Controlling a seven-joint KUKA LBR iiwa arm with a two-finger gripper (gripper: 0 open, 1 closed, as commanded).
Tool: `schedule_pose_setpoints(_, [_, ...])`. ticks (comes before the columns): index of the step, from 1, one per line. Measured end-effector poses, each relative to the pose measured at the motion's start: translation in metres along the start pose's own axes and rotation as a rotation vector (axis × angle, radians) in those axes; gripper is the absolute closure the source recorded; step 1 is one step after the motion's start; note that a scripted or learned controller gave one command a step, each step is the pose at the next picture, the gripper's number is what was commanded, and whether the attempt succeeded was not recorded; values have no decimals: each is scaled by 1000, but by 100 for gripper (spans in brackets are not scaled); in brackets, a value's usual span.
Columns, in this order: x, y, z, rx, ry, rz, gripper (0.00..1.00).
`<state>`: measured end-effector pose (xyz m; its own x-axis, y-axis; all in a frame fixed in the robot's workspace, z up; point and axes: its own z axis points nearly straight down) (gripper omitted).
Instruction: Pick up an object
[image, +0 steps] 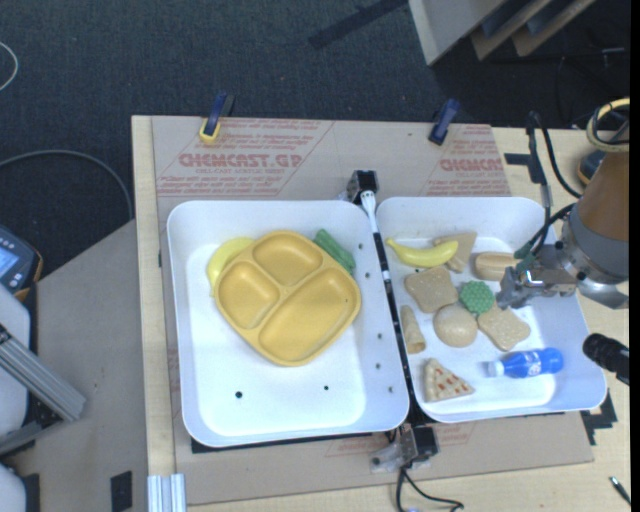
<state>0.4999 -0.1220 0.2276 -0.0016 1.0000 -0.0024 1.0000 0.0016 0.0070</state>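
Observation:
The right bin holds several toy foods: a banana, a tan bread slice, a green leafy piece, a round beige bun, a cracker-like toast, a blue bottle lying on its side, a pizza slice, a bread stick and a tan roll. My gripper hangs low over the right side of this bin, just right of the green piece and above the toast. I see nothing held in it.
The left bin holds a yellow compartment tray on a yellow plate, with a green piece at its far edge. A black divider with clamps runs between the bins. The arm's orange band stands at the right.

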Motion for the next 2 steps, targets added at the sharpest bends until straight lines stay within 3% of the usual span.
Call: schedule_pose_setpoints(2, [77,69,-7,1,2,-4,100])
